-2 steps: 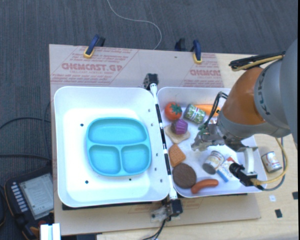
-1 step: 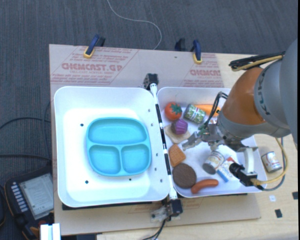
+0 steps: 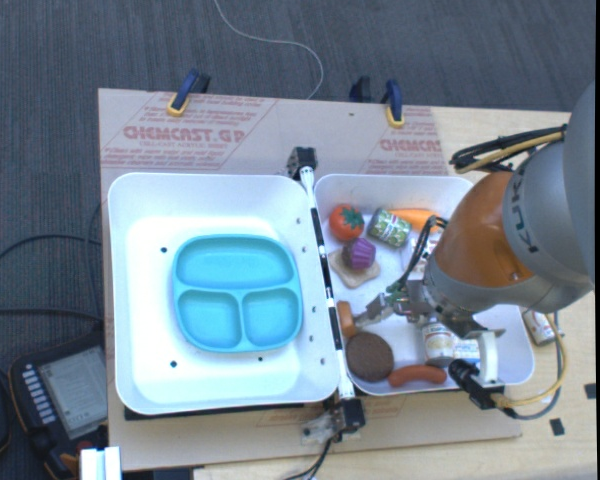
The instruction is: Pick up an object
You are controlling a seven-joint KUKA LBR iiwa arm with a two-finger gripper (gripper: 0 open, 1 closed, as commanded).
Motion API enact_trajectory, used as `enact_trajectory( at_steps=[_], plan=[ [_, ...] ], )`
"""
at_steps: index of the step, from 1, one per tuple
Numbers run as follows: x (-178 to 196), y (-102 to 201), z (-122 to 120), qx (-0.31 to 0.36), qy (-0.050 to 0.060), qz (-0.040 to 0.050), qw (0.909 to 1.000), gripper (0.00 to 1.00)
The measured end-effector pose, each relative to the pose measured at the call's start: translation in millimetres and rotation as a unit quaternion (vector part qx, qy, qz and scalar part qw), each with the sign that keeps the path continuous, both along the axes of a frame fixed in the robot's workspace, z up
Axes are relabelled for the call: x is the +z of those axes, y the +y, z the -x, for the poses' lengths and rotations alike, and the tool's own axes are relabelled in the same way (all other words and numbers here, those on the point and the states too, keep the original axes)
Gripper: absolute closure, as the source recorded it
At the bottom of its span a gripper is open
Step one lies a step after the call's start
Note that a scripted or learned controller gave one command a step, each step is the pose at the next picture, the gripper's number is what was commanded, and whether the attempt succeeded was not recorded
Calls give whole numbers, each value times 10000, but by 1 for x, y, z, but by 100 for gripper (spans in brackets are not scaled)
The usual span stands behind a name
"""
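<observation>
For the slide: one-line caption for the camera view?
KUKA arm reaches into the right bin of toy food; blue divided plate sits in the left bin.

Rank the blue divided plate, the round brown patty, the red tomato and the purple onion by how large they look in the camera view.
Largest to smallest:
1. Blue three-compartment plastic plate, by far.
2. Round dark brown patty.
3. Red toy tomato and purple toy onion: these look about alike, so I would not rank one over the other.
</observation>
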State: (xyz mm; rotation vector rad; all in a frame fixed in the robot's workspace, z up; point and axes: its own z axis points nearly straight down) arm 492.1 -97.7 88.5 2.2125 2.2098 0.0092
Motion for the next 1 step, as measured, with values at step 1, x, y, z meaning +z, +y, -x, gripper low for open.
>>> enact_trajectory(
  at_steps=[1],
  plan=[
    [10,0,-1,0,4,-11,10000,100]
  ],
)
